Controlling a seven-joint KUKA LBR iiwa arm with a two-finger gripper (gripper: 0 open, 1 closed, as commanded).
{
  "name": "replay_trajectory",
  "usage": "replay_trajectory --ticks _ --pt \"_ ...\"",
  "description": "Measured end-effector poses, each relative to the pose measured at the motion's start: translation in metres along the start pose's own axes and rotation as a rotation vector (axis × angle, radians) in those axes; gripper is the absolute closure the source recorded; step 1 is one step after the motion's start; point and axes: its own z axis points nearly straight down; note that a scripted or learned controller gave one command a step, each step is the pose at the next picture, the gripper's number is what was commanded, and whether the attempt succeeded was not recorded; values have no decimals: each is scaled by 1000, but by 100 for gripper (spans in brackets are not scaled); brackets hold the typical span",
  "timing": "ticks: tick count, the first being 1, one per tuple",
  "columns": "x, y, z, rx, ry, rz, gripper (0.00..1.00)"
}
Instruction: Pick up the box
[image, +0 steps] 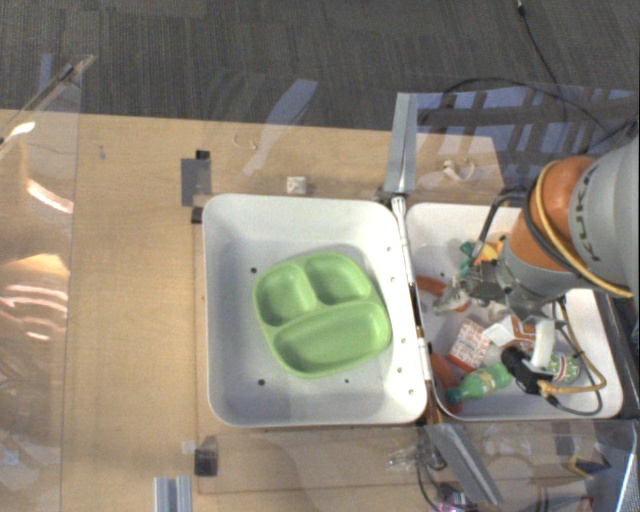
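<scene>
The box (468, 345), a small white carton with red print, lies tilted on the floor of the right bin (600, 330), near its left side. My gripper (467, 293) hangs low over that bin, just above and beyond the box, at the end of the grey arm with its orange band (556, 205). Nothing shows between gripper and box to tell whether they touch.
A green bottle-like item (483, 382) with an orange end lies in front of the box. A red item (430, 286) and a small green piece (467, 247) lie further back. Cables (565, 380) trail in the right bin. The left bin (225, 300) holds a green divided plate (322, 313).
</scene>
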Motion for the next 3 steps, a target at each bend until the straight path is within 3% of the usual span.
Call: replay_trajectory --ticks 1,2,3 --pt "-26 -20 11 2 3 -35 0" --pt "-26 -17 -1 -7 0 -37 100" --pt "-26 -17 0 -6 -1 -37 0"
